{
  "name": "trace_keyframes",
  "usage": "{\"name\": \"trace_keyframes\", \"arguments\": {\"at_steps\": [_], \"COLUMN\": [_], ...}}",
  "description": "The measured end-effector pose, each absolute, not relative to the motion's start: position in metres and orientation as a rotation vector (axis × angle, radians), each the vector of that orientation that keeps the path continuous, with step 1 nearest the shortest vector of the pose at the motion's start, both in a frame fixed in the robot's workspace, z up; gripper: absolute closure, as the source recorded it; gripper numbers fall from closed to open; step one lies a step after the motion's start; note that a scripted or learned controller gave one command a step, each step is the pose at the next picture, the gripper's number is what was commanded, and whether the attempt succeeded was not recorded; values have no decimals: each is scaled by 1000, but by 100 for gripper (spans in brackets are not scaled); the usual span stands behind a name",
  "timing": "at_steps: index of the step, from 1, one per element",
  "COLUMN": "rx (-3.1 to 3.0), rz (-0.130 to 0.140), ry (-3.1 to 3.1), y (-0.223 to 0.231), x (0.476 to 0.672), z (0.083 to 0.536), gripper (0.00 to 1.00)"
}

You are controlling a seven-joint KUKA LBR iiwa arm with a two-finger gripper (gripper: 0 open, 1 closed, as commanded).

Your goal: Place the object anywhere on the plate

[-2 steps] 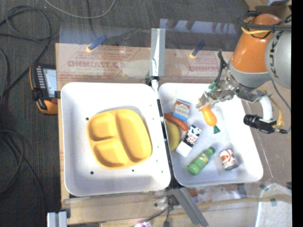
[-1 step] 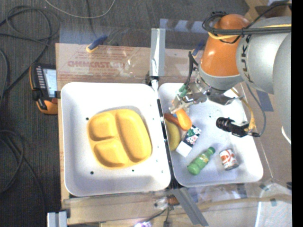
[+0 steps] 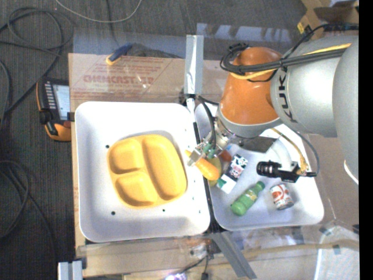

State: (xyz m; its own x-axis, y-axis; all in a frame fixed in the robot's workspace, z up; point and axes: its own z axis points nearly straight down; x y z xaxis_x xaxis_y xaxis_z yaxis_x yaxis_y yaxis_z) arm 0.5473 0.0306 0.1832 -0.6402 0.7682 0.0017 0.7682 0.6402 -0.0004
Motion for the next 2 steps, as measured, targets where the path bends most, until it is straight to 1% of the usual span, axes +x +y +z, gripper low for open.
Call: {"name": "trace_keyframes", "arguments": {"at_steps": [1,2], "rx": [-1289,-1290], "rz": [0,-1], "ry": [-2864,-2863], "y": [92,92], "x": [538,539], "z": [183,183], "gripper": [100,0]}}
